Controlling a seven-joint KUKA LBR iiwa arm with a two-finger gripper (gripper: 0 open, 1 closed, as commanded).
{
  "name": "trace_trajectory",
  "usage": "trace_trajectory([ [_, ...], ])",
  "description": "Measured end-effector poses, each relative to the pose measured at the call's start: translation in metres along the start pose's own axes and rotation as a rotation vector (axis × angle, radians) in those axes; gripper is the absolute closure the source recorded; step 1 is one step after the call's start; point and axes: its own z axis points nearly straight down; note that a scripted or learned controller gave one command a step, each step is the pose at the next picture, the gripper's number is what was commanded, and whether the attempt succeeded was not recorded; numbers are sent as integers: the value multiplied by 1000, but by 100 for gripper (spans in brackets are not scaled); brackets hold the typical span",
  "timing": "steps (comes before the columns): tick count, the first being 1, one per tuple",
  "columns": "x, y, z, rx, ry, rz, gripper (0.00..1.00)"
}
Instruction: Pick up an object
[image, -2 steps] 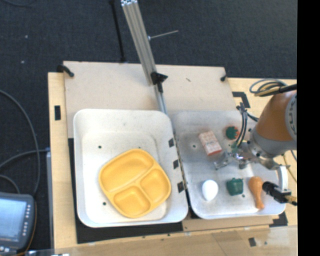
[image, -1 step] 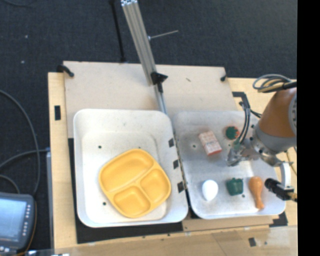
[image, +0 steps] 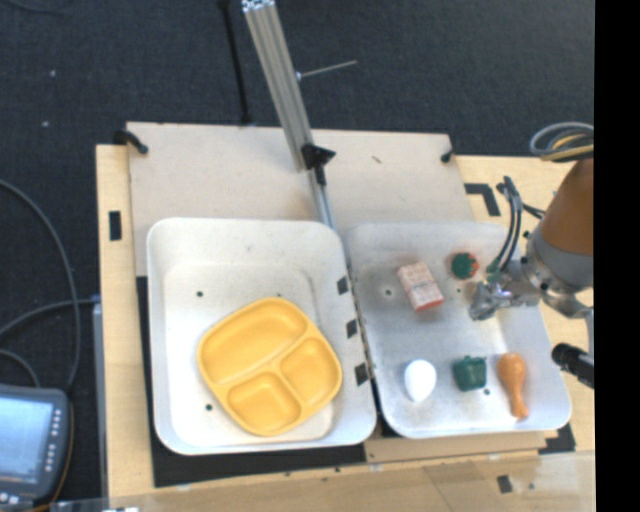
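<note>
The right bin (image: 380, 260) holds a pinkish box (image: 420, 285), a small round green-and-red item (image: 463, 265), a white egg-shaped object (image: 419, 379), a dark green block (image: 469, 373) and an orange carrot-like piece (image: 514, 381). My gripper (image: 487, 300) hangs over the right part of this bin, just below the round green item and right of the pinkish box. It sits above the green block. Nothing shows between its fingers.
The left bin (image: 180, 260) carries a yellow divided plate (image: 268, 365). A slanted metal post (image: 285, 85) rises behind the bins. The arm's orange band (image: 572, 205) and grey wrist stand over the right bin's right edge.
</note>
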Motion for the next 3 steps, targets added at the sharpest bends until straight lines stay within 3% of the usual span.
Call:
trace_trajectory([
  [2, -3, 12, -107, -2, -1, -5, 100],
  [3, 48, 26, -91, 7, 3, -8, 100],
])
